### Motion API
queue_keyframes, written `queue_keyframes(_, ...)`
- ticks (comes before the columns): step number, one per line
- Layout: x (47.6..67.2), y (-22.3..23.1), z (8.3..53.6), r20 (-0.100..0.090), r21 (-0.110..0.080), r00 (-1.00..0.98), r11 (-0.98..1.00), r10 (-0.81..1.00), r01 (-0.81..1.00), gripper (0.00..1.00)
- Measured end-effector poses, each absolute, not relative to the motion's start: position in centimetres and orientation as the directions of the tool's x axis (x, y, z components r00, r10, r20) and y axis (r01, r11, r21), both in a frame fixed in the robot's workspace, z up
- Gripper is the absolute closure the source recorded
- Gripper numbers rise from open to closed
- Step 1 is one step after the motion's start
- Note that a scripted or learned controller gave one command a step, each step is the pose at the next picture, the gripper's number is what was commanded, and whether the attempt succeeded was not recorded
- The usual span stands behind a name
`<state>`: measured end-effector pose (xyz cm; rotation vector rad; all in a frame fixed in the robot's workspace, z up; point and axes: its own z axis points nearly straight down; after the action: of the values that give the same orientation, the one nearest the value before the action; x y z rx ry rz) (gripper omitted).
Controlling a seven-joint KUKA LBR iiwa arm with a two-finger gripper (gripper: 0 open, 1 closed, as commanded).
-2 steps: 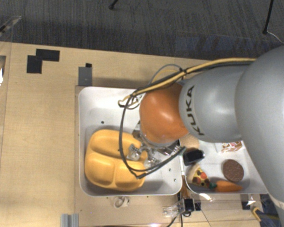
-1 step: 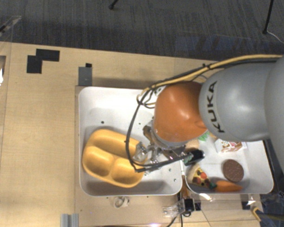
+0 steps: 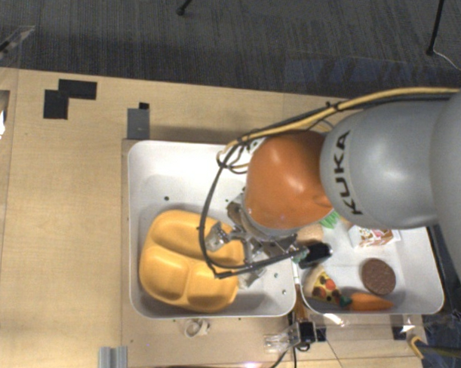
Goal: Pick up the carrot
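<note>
Claw: grip state cannot be told | carrot: right of claw, neighbouring bin | approach along its length.

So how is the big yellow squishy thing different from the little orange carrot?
The big yellow lumpy object is far larger than the small orange carrot. The yellow one is rounded and bulging; the carrot is slim and tapered. The yellow one lies in the left white bin, under the gripper; the carrot lies in the right white bin, near its front edge. Both rest on bin floors.
</note>
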<state>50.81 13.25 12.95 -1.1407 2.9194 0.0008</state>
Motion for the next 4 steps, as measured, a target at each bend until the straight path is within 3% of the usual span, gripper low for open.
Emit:
queue_keyframes(1,52.5,20.8,9.5,-0.021,-0.009,-0.753,0.753,-0.658,-0.658,0.00)
queue_keyframes(2,52.8,20.0,10.9,-0.012,-0.018,-0.758,0.758,-0.653,-0.652,1.00)
queue_keyframes(3,51.6,22.2,15.0,-0.012,0.000,-0.885,0.885,-0.465,-0.465,1.00)
queue_keyframes(4,54.2,23.4,11.4,-0.022,0.002,-0.990,0.990,-0.139,-0.139,1.00)
